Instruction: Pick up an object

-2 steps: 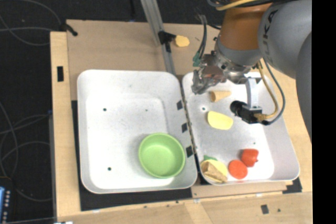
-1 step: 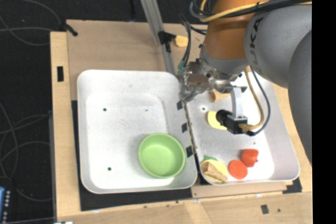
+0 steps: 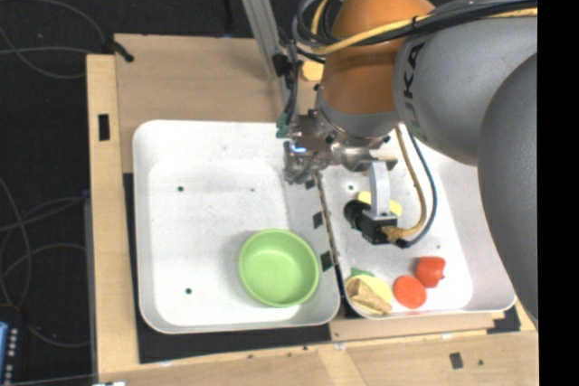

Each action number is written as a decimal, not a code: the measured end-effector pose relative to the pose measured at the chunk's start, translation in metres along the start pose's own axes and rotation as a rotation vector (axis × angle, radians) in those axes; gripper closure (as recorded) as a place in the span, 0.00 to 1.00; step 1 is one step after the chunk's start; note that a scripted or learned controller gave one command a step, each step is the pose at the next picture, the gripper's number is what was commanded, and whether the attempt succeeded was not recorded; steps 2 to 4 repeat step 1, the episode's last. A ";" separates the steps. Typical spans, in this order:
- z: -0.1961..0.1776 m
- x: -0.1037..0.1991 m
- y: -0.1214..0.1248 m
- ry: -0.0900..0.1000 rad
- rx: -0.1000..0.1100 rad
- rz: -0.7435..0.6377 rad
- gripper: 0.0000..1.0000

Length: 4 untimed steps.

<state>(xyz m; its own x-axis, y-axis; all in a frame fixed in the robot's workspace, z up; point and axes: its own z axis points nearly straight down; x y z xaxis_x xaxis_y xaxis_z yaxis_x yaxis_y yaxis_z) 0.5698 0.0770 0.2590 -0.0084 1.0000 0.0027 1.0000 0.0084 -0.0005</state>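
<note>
The gripper (image 3: 303, 160) is hanging over the divide between the two bins; its grip cannot be told. Below it, a green bowl (image 3: 278, 267) is sitting in the left bin (image 3: 181, 194), with two red pieces (image 3: 421, 280) lying in the right bin (image 3: 452, 194).

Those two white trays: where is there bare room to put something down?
Most bare floor is in the left bin, above and left of the green bowl. The right bin is crowded: the arm hangs over it, and red pieces and a tan item fill its near end.
</note>
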 end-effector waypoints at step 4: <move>0.001 -0.002 0.000 0.000 0.000 0.005 0.00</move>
